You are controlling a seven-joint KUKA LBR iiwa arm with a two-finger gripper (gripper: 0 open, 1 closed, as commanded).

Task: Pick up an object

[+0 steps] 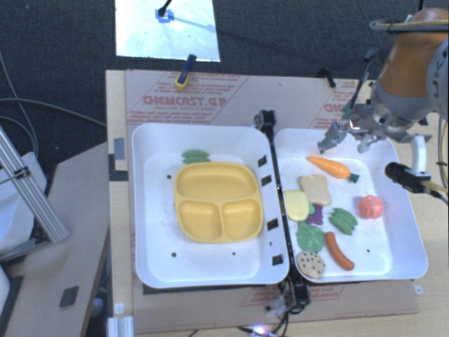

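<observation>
Two shallow white bins sit side by side on the tabletop (231, 93). The left bin (151, 188) holds a yellow divided tray (217, 202) near its middle, with a small green leafy piece (196, 156) touching the tray's far edge.

The right bin (393, 255) holds the toy food. Taking the carrot (330, 166) as the landmark: a tan bread slice (315, 188) lies just in front of it, and a pale yellow piece (296, 205) sits beside the bread on the side toward the left bin, with a purple piece (316, 215) peeking out between them. Farther forward from the carrot come a green leafy item (343, 220), a larger green piece (309, 238), a red-orange sausage (339, 251) and a speckled cookie (309, 263) at the bin's near corner. A pink-red strawberry-like item (371, 206) lies off to the carrot's right, toward the arm.

The jaws (349, 137) hang over the far edge of the right bin, just beyond the carrot and above it, not touching it. The two fingers stand spread apart with nothing between them. The carrot lies flat on the bin floor, its green end pointing toward the arm.
</observation>
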